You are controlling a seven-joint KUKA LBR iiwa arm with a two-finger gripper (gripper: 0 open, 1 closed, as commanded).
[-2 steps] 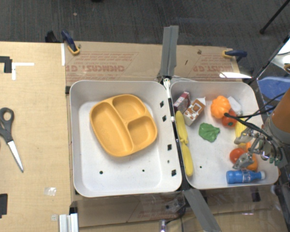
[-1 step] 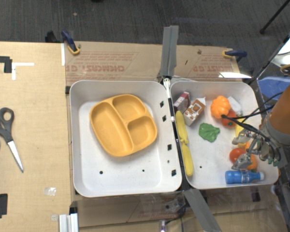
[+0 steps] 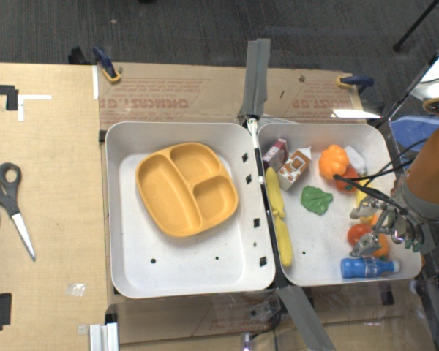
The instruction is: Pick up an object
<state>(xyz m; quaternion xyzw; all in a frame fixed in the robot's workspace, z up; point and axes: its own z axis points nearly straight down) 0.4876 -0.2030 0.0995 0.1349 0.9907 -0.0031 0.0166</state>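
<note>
My gripper (image 3: pixel 366 229) is low in the right bin (image 3: pixel 307 265), near its right wall, reaching in from the right. Its two metal fingers stand apart, one above and one below a red-orange tomato (image 3: pixel 356 234) that rests on the bin floor. I cannot tell whether they touch it. A blue bottle (image 3: pixel 369 268) lies just below the gripper. Further objects in this bin are an orange pumpkin (image 3: pixel 334 161), a green leafy piece (image 3: pixel 317 199), a long yellow corn cob (image 3: pixel 279 214) along the left wall, and two small cartons (image 3: pixel 295 165).
The left bin (image 3: pixel 124 218) holds a yellow divided plate (image 3: pixel 186 189). Black cables (image 3: pixel 366 174) run from the arm across the right bin's upper right. Scissors (image 3: pixel 13 207) lie on the bench at the far left.
</note>
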